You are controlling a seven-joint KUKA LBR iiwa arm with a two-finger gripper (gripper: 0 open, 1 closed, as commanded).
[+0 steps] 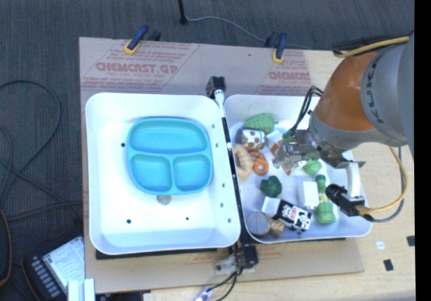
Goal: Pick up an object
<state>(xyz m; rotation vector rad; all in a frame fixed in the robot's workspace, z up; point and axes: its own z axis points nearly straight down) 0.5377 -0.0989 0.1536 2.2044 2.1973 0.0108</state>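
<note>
The right bin (350, 229) holds a jumble of small toys. Among them are a light green leafy piece (260, 121), a white and red cube (252, 138), an orange ring (261, 169), a dark green broccoli (271, 186), a black and white block (295, 216) and a green piece (325, 213). My gripper (288, 153) is low over the middle of this bin, right of the cube and above the broccoli. The arm's grey and orange body hides the bin's upper right part.
The left bin (101, 158) carries a blue divided plate (170, 155), with a small grey item (163, 199) just below it. A black bracket (216, 85) sits at the top between the bins. Blue and yellow clamps (137, 39) (279, 47) hold the cardboard base.
</note>
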